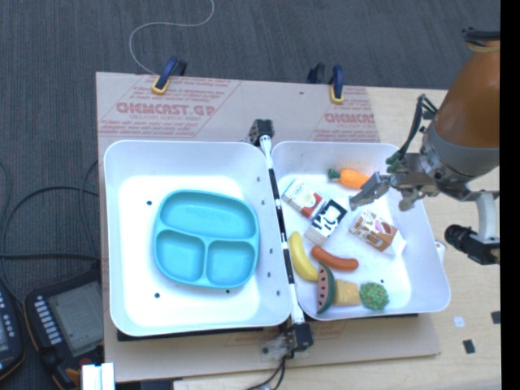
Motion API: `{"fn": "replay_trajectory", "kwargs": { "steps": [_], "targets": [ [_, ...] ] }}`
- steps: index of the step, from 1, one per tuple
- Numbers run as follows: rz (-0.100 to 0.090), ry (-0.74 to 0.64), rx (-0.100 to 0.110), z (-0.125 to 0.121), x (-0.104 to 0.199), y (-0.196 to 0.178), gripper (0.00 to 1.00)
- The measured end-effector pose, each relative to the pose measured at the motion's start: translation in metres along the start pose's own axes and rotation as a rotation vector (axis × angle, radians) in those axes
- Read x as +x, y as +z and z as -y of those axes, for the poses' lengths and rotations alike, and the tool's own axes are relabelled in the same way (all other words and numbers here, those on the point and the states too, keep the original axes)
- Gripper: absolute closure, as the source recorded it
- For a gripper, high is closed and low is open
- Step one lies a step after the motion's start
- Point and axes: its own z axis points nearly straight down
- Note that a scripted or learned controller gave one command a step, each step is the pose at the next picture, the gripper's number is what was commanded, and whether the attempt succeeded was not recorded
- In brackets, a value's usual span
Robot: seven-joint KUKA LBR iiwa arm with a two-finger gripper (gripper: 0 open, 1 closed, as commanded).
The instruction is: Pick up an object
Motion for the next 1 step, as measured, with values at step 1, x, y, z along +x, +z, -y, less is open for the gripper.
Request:
{"fn": "replay_trajectory", "kwargs": {
  "steps": [1],
  "targets": [
    [-0.001,0.001,0.004,0.022,-0.0258,0.1405,0.0]
  ]
}}
